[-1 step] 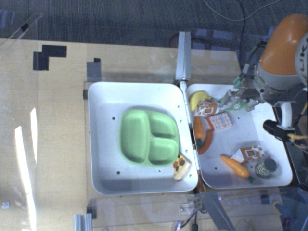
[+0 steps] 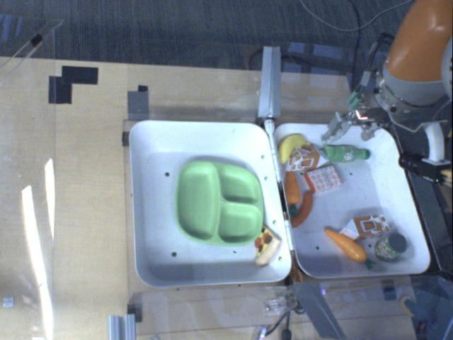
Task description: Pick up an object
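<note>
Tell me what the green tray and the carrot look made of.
Tray: likely moulded plastic, matte, with one even green colour and soft rounded compartment edges. Carrot: probably a plastic toy, smooth and uniformly orange; too small to be sure.

The robot arm is cut off by the top and right edges, so only its orange band and grey wrist show. The gripper at the right bin's far rim is small and blurred; its finger spacing cannot be read. A banana is partly covered by a small printed carton. Print on the cartons is too small to read. A slice of toy pizza in the left bin is blurred.
</note>
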